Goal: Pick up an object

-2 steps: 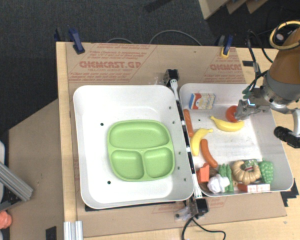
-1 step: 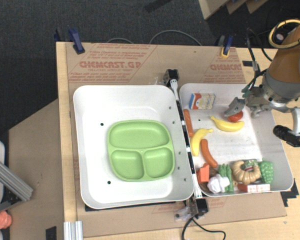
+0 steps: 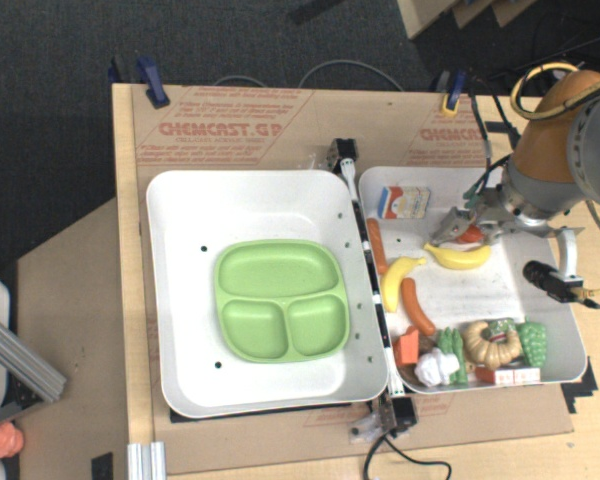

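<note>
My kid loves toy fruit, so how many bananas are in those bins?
2, both in the right bin: one banana lies by the gripper, the other banana against the left wall. More may hide in the front pile.

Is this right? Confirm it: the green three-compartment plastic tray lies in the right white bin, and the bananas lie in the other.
Wrong bin. The camera view shows the green three-compartment plastic tray in the left white bin; the bananas lie in the other.

Red print "CHEMCAST GP" on brown protective paper of bench sheet [image 3: 230, 118], upper left, repeated in fainter lines. Similar red print at upper right, partly readable. Small carton [image 3: 405, 202] label too small.
</note>
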Robot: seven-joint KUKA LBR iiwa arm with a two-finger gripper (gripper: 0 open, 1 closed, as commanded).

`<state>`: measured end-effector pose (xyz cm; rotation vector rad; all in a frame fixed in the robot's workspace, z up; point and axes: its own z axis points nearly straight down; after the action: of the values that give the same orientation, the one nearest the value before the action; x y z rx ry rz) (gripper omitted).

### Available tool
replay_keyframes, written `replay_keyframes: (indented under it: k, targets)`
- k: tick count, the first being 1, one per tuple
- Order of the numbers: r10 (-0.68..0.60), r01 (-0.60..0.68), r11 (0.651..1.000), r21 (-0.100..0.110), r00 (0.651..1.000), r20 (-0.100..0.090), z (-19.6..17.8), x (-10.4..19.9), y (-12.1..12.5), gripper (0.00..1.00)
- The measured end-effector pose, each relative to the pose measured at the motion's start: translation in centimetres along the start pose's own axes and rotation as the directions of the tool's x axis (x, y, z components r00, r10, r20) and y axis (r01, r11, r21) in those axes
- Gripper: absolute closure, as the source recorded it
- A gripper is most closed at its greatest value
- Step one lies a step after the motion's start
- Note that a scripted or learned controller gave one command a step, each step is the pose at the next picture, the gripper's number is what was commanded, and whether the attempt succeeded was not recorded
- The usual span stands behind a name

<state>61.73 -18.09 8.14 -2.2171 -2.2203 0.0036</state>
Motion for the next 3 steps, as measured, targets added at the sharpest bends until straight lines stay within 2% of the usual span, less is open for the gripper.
replay_keyframes:
  k: [1, 2, 3]
  targets:
    - [0.002, -0.002, 1.000, -0.002, 1.000, 0.000, -0.4, 0.8, -1.1, 0.00]
    - [0.011, -0.011, 1.000, 0.003, 1.000, -0.002, -0.3, -3.9, -14.4, 0.00]
    - [-0.002, 0.002, 1.000, -0.009, 1.000, 0.003, -0.3, -3.0, -9.7, 0.00]
